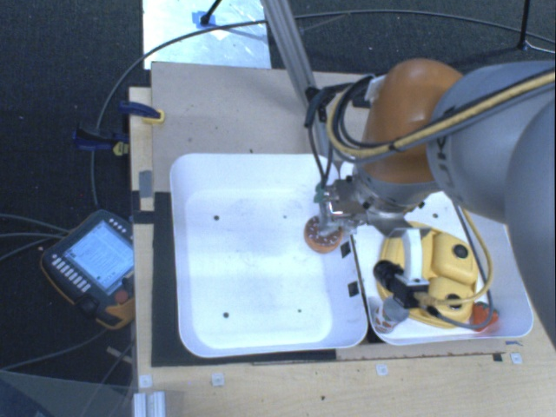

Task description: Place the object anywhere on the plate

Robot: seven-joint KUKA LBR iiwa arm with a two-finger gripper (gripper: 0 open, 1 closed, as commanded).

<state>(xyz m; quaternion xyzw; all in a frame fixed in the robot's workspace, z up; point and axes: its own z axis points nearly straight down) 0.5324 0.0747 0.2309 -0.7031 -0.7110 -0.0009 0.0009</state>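
A small round brown object (320,239) is at the right edge of the left white bin (252,320), close to the bin's wall. My gripper (327,221) reaches down from the right and its tip meets the top of the brown object. From this angle I cannot see whether the object is gripped or just touched. A yellow item (447,268) lies in the right bin (521,315), largely hidden behind my wrist and arm. I cannot make out its shape well enough to say it is a plate.
A small orange-red piece (483,320) lies at the right bin's front corner beside the yellow item. A teach pendant (91,263) rests on the floor to the left of the bench. Clamps (139,111) grip the board's left rear edge.
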